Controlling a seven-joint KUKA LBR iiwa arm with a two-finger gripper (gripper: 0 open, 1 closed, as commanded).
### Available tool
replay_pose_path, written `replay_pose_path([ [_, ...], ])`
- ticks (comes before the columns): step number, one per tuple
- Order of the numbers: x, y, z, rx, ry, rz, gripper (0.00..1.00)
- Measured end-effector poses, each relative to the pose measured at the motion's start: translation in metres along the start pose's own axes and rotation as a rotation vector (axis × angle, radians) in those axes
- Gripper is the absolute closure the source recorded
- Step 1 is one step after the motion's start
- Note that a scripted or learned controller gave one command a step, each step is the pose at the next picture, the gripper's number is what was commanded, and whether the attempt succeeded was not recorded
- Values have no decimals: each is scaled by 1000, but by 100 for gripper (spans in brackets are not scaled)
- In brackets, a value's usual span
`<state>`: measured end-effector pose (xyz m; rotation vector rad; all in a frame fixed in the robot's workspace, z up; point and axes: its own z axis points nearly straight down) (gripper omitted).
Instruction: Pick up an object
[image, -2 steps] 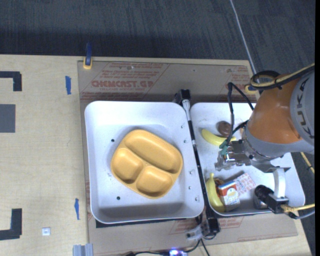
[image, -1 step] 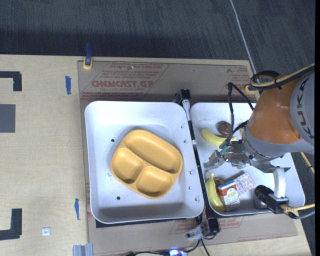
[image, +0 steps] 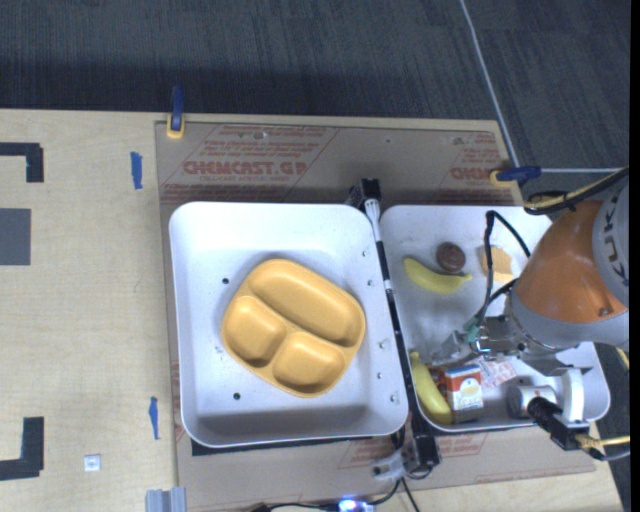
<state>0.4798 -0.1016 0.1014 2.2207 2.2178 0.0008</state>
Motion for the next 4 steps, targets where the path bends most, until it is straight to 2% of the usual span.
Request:
replay_pose_path([
  [1,-1,2,-11,-8,-5,1,100],
  [2,69,11,-84,0,3,-3,100],
  [3,69,11,-84,1,2,-3,0],
  [4,1,3,13,-9,-1,-2,0],
])
